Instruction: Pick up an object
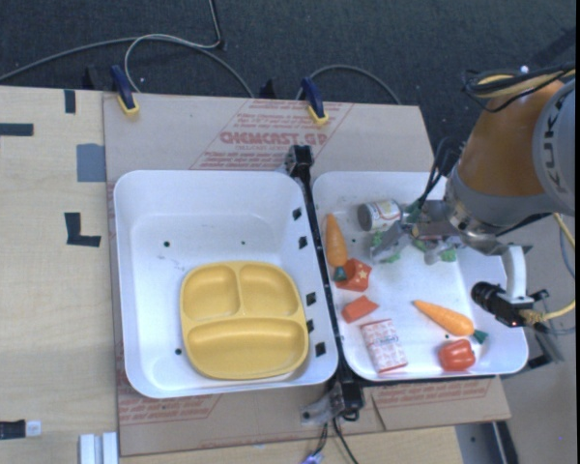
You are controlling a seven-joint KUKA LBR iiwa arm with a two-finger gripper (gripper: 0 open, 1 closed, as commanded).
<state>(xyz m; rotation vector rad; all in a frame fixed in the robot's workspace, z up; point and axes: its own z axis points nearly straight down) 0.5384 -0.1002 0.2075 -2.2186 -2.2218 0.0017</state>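
We read red print on the brown cardboard sheet (261, 133) under the bins: "CHEMCAST GP", upside down to us; the smaller lines beneath it are too fine to read. The small red-and-white packet (383, 344) in the right white bin (507, 363) carries printing we cannot make out.

The gripper (413, 237) sits low in the right bin's upper half, over a greenish object (391, 245) we cannot identify; whether it is clenched or released we cannot tell. Just beside it, toward the bin's rear, a small silver can (377, 213) lies on its side, long axis left to right.

Other pieces in that bin: an orange carrot (335, 241) along the left wall, long axis running front to back; a second orange carrot (445, 318) lying aslant, green end toward the front right; a red tomato (456, 354) just beside that end; a red star-marked block (353, 275); a red wedge (360, 308).

The left white bin (145, 201) holds a yellow divided plastic plate (244, 319), its large compartment toward the front.
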